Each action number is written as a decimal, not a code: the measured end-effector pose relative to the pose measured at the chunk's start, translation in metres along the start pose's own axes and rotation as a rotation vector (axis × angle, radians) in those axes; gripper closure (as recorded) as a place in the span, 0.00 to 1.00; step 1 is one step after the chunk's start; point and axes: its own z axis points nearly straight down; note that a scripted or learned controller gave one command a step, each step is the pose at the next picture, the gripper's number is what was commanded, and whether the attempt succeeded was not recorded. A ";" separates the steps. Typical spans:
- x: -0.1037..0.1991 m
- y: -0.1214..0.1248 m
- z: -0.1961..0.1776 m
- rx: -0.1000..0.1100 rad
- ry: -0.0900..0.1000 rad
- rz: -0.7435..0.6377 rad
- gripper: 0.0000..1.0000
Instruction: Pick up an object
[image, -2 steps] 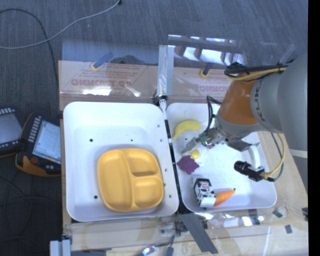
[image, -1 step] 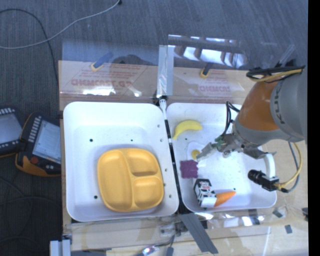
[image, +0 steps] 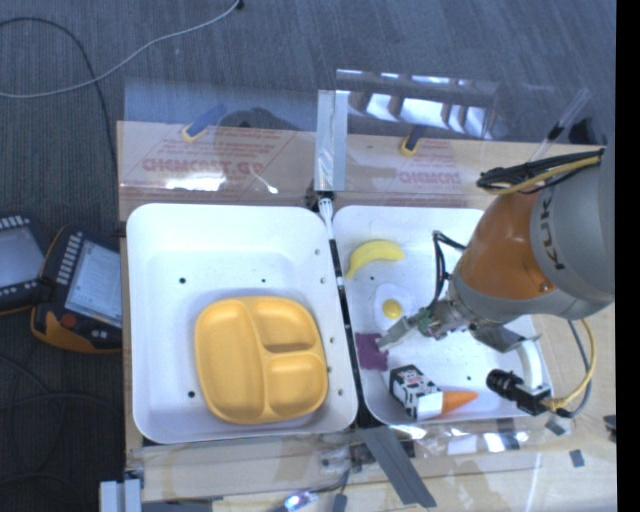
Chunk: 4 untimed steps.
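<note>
"Grey arm (image: 560, 240) is hanging highest, closest to us. What are the jaws (image: 395, 330) doing?"

"They're pointing left in the right bin (image: 500, 400). I can't tell if they're grasping anything."

"Where's something to pick up?"

"That egg (image: 391, 303) is sitting just above them. That banana (image: 374, 255) is lying farther up, stretching sideways. That carrot (image: 458, 401) is lying below."

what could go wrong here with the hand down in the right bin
The hand sits low among crowded items: the fried egg, the purple piece and the banana lie close together, so it may nudge one or grab two. It is also near the wall between the bins and could clip it.
</note>
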 end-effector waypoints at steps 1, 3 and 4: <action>-0.013 0.068 -0.040 0.012 0.011 -0.249 0.00; -0.011 0.075 0.002 0.007 0.010 -0.629 0.00; -0.010 0.078 -0.008 0.000 0.010 -0.629 1.00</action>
